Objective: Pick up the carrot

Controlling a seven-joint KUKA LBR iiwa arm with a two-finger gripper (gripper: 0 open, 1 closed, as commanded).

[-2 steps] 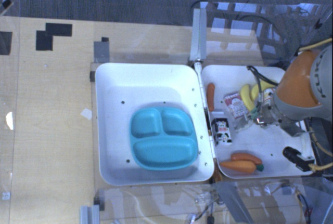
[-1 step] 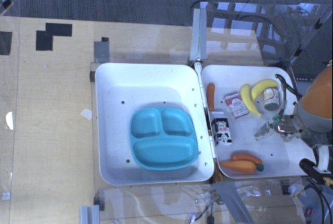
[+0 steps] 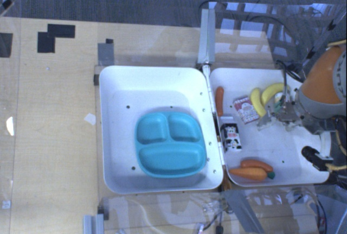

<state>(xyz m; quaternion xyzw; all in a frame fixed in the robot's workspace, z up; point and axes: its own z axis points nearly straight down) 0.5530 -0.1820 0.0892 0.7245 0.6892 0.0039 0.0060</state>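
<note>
Reaching phase, by my read: nothing lifted, carrot not yet approached. Going left to right: blue tray (image 3: 171, 144) sits in the left bin (image 3: 116, 119), well off to the claw's left. Past the divider, in the right bin (image 3: 303, 165), a sausage (image 3: 219, 101) lies along the left wall, far left of the claw and about level with it. Small cow-print carton (image 3: 232, 137) sits left of and below the claw. Carrot (image 3: 250, 173) lies at the bin's near edge, below and left of the claw, well apart from it, green end pointing right; a second orange piece (image 3: 257, 164) lies touching just above it, maybe another carrot, can't tell. Red packet (image 3: 245, 109) is just left of the claw, bananas (image 3: 265, 98) just above-left, close by. Claw (image 3: 277, 117) hangs over the middle of the right bin near the bananas, with the orange-banded arm (image 3: 325, 82) coming in from the right. Fingers are small and blurred, so whether they're spread or closed I can't tell; nothing seen between them, so no hold claimed. Next move, I'd judge: shift down-left over the carrot, line the fingers across its length, then descend. Risk: the neighbouring orange piece and bin wall crowd the grasp.
</note>
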